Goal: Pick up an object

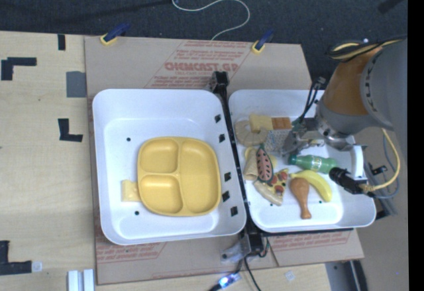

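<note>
Yellow tray (179, 174) in left bin (109, 111); food toys (285, 170) in right bin (351, 217).

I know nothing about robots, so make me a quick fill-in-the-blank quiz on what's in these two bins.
1. The yellow divided plate lies in the ____ bin.
2. The toy banana lies in the ____ bin, beside the toy chicken drumstick.
3. The bottle lying near the gripper is coloured ____.
4. The pizza slice lies nearer the ____ than the banana does.

Missing words: left; right; green; plate
</note>
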`<state>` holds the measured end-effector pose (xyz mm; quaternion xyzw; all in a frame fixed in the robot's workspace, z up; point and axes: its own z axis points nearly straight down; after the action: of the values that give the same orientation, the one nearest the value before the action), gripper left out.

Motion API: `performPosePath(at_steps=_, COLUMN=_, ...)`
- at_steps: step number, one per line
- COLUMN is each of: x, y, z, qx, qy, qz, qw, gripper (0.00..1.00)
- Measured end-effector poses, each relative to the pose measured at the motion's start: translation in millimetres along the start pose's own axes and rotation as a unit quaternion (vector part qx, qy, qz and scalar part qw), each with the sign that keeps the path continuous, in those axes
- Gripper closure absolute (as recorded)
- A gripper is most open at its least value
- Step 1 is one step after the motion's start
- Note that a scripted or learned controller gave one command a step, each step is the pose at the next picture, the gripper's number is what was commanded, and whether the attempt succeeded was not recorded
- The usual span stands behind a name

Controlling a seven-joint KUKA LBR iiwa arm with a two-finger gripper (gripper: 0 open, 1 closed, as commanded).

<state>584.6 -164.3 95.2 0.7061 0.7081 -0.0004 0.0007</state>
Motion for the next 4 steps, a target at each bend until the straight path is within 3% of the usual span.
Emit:
performPosePath(at_steps=2, x=9.5, y=-4.5, z=-102.4, qx=-0.002, qy=0.000, qz=0.000, qw=1.0000, gripper=1.00)
performPosePath(at_steps=3, x=10.2, y=-3.9, z=-130.5, qx=0.000, qy=0.001, qz=0.000, qw=1.0000, gripper=1.00)
performPosePath(at_steps=4, x=61.7, y=-1.4, z=-119.4, qx=0.001, qy=0.001, qz=-0.002, qw=1.0000, gripper=1.00)
